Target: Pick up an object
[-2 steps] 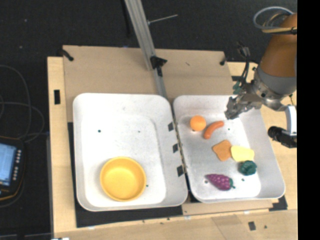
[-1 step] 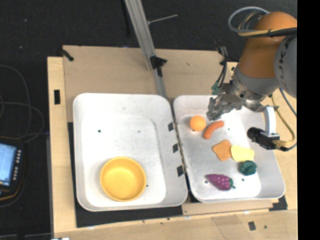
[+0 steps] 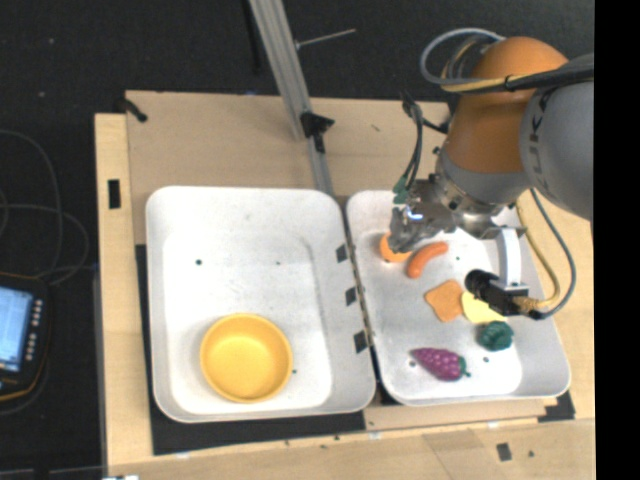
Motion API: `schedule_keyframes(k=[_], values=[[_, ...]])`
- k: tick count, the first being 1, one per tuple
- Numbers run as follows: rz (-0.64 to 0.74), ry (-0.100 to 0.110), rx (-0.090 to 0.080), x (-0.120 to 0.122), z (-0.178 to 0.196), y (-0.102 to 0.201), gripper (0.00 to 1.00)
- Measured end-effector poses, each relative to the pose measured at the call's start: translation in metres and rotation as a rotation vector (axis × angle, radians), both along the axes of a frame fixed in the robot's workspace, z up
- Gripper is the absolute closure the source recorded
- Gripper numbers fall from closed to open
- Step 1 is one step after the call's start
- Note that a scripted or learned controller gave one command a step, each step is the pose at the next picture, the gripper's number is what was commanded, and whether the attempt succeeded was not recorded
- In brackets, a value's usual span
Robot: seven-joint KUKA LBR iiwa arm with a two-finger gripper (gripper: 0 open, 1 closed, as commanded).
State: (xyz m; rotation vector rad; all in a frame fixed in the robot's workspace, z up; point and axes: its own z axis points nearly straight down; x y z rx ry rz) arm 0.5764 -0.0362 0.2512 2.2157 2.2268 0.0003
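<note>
Hovering low over the right bin (image 3: 540,378), gripper (image 3: 402,236) touching an orange toy (image 3: 390,249); finger state impossible to tell. Probably best centring over the piece before closing and lifting.

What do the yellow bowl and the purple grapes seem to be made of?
The yellow bowl looks like smooth moulded plastic: even colour and a soft sheen. The purple grapes are probably a plastic or rubber toy, with a bumpy surface of uniform colour; the view is too small to say which.

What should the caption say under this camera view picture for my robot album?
Gripper down in the right bin among toys; yellow bowl in the left bin.
</note>
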Motion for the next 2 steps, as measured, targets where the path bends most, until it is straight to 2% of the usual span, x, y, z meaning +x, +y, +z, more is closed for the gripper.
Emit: schedule_keyframes(k=[2], values=[[0.003,0.000,0.002,-0.013,-0.011,0.111,1.00]])
